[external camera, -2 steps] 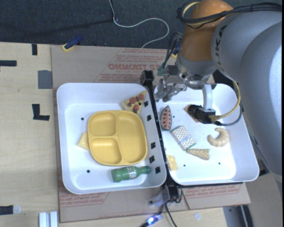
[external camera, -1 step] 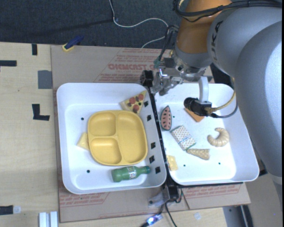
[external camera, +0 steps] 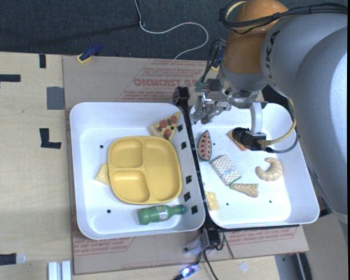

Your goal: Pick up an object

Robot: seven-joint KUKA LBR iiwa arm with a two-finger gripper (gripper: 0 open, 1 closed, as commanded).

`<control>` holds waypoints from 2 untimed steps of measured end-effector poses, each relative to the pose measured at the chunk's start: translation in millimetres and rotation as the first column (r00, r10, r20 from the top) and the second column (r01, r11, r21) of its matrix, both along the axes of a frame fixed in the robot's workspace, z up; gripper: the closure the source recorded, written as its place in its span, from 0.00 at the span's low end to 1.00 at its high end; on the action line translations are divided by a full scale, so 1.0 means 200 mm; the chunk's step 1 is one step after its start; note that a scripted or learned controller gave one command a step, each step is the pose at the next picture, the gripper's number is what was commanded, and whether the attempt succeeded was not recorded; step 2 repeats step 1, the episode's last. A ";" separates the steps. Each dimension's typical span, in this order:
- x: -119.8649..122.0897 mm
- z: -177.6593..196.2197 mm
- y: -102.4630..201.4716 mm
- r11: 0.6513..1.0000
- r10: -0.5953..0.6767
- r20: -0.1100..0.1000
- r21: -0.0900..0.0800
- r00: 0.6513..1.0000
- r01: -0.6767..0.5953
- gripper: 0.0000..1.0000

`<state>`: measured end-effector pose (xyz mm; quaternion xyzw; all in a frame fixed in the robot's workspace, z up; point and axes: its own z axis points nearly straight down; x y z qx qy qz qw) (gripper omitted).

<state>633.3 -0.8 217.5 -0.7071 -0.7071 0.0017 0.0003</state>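
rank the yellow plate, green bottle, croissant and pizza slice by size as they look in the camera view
1. yellow plate, by far the largest
2. green bottle
3. croissant and pizza slice look about alike, so no ranking between them

The bench [external camera: 23, 174] carries a cardboard sheet [external camera: 157, 77]. On the cardboard sit two white bins: the left bin [external camera: 84, 174] and, touching it on the right, the right bin [external camera: 297, 206]. Black tape marks [external camera: 46, 137] lie left of the cardboard.

two white bins [external camera: 84, 156], one yellow plate [external camera: 144, 169], one green bottle [external camera: 157, 213].
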 end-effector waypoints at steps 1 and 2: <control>0.01 0.08 0.04 1.000 0.002 0.002 0.003 1.000 -0.002 1.00; 0.01 0.08 0.04 1.000 0.002 0.002 0.003 1.000 -0.002 1.00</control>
